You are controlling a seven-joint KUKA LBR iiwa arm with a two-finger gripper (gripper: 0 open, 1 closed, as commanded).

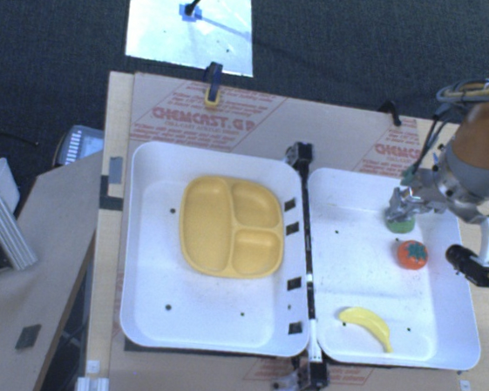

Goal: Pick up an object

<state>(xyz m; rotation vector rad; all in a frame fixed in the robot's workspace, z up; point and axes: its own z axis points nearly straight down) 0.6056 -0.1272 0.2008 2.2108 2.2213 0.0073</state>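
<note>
Green object: [400,222] sitting at the far side of the right bin [455,346], directly under the gripper [401,203]; looking small, light and rigid, best pinched across its sides.
Gripper: hanging right over the green object, seemingly touching it; jaws blurred, so I cannot tell their state.
Other candidates: orange ball [411,254] lying just beside, likely rolling; banana [367,324] near the front, curved and smooth.
Hidden: the green object's shape is partly covered.
Left bin: [135,309] holding a yellow plate [230,227].
</note>
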